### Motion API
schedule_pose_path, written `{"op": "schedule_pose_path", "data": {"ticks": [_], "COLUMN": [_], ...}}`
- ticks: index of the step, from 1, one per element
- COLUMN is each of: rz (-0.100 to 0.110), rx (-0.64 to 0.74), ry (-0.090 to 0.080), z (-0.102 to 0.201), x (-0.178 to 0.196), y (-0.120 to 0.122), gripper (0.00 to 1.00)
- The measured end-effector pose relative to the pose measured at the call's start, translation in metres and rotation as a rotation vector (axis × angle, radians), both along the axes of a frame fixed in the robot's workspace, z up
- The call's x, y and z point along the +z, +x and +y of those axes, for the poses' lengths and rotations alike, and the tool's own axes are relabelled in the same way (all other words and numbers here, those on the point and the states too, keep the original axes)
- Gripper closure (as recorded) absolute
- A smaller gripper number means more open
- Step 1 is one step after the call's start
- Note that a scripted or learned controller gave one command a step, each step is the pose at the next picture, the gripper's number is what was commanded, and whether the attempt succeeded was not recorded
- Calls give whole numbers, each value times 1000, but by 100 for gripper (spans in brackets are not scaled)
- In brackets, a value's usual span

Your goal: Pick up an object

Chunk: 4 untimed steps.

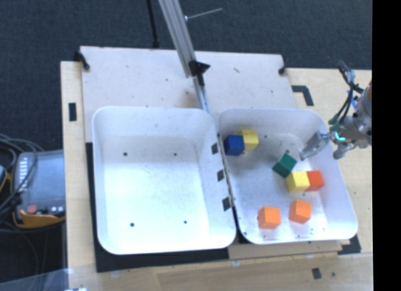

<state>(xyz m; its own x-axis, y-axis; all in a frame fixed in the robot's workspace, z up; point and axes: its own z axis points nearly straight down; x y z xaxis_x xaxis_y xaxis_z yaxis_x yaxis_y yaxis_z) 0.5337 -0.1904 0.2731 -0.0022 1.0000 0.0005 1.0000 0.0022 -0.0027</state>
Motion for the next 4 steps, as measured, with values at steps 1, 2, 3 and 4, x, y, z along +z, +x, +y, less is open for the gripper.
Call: {"op": "schedule_pose_path", "data": {"ticks": [1, 2, 3, 4], "rz": [-4, 2, 3, -24], "rx": [-1, -4, -4, -1], "ry": [-1, -1, -1, -4], "z": [0, 2, -4, -4], "x": [2, -59, -122, -146], "y": [1, 6, 6, 14], "gripper": [0, 0, 0, 0]}}
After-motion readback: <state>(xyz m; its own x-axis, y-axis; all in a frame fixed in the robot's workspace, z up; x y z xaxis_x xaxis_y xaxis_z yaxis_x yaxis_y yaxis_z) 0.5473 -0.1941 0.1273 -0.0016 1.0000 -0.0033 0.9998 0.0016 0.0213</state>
